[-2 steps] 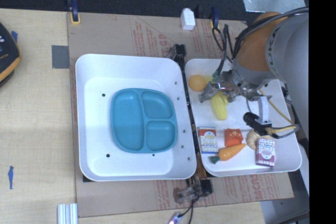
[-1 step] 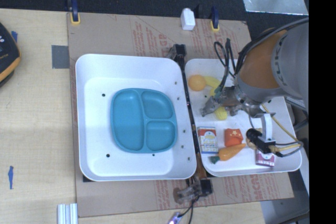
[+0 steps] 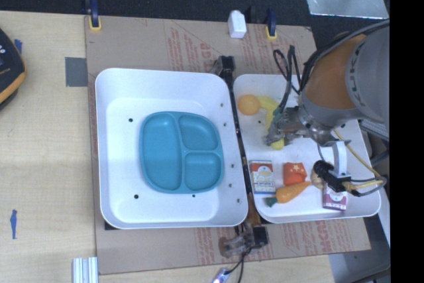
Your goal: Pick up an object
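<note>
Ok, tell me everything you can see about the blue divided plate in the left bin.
The blue divided plate is light blue, looks like smooth plastic, and has rounded corners. Raised ridges split it into three compartments: one long one on its left side and two smaller ones on the right. It lies flat, slightly rotated, near the middle of the left white bin's floor, with nothing on it or touching it.

1. A blue divided plate (image 3: 181,150) with 3 compartments lies in the left white bin (image 3: 109,142).
2. Brown cardboard sheet (image 3: 165,43) lies under both bins on the wooden desk (image 3: 40,162).
3. 2 blue clamps (image 3: 92,12) (image 3: 270,22) grip the cardboard's far edge.
4. A small white block (image 3: 236,24) sits between them.
5. A grey tape patch (image 3: 76,71) lies left of the left bin.
</note>
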You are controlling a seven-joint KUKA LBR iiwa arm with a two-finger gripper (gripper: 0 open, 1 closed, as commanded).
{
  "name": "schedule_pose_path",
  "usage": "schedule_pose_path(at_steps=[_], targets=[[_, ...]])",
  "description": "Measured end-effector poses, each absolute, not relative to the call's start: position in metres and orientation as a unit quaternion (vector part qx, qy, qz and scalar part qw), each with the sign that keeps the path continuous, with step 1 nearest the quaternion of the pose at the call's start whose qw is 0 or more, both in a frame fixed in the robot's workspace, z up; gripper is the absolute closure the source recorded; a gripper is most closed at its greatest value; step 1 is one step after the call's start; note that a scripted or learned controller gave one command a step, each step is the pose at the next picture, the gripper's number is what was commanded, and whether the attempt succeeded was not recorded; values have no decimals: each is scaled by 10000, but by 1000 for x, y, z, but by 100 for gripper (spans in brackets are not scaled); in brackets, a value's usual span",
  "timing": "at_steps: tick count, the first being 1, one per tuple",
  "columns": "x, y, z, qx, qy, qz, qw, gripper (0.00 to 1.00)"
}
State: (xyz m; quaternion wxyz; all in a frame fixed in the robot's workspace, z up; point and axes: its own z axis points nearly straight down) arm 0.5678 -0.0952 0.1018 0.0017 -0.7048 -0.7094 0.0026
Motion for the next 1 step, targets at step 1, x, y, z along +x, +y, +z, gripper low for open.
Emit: schedule_pose_path(at_steps=[1], targets=[[563,-32,192,-7056,-7086,3,13,100]])
